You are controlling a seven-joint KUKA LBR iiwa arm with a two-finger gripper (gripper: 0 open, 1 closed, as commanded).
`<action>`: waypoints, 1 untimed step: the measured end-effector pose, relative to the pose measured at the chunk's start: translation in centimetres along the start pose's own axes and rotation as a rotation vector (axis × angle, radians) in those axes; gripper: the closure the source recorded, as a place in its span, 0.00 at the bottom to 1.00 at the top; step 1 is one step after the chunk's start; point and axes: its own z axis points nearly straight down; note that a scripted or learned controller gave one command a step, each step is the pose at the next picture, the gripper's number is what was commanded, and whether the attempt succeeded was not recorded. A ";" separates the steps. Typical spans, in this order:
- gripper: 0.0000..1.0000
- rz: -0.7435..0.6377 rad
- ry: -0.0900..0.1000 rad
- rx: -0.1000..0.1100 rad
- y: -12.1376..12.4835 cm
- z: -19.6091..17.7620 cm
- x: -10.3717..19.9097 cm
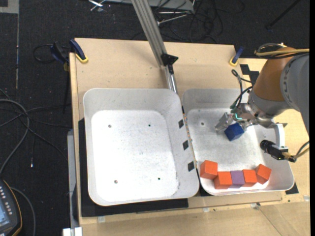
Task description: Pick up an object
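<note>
The tool [231,123] is over the right bin [197,132], at its middle, with a blue block [234,132] at its fingertips. The block appears to sit between the fingers, lifted off the floor, though the slant makes contact hard to confirm. Along the bin's near wall lie four orange blocks [209,168] and a purple block [237,177] in a row. The left bin [98,102] adjoins it on the desk [123,58]

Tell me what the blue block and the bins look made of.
Blue block: probably painted wood or hard plastic; flat faces, crisp edges, even matte colour. Bins, right one: likely moulded plastic; rounded corners, smooth white walls, scuffed speckled floors.
</note>
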 end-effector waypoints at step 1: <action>1.00 -0.002 -0.001 -0.001 0.0 -1.0 0.0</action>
